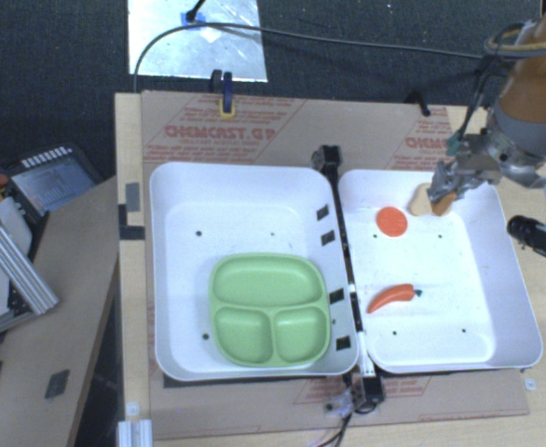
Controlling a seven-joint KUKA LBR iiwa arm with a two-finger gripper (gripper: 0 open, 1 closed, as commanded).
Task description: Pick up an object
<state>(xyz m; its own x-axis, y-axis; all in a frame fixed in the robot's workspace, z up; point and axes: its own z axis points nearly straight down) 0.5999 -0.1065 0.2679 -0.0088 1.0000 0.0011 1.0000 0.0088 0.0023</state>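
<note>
The arm [532, 91] reached in from the right, its orange band above the wrist showing near the upper right corner. Its gripper [446, 196] hung over the far part of the right bin [506, 277], close to that bin's far wall. A small tan object [424, 200] lay just beside the fingertips, on the bin floor or barely above it; whether the fingers were apart, together or clamped on that piece could not be told from the view, since the dark fingers overlapped it.

In the same bin, a round orange-red piece [391, 222] sat just to the left of and nearer than the tan object. Further toward the near side lay an orange chilli-shaped toy [390, 297] with a dark stem pointing right, well apart from the gripper.

The left bin [175, 240] held a pale green divided plate [268, 307] with three compartments, resting in the near half of the bin. Both bins stood side by side on a brown cardboard sheet [254, 128] printed with red lettering. A black cable [348, 40] ran across the dark floor beyond the bench, past a shiny metal plate [217, 26].
</note>
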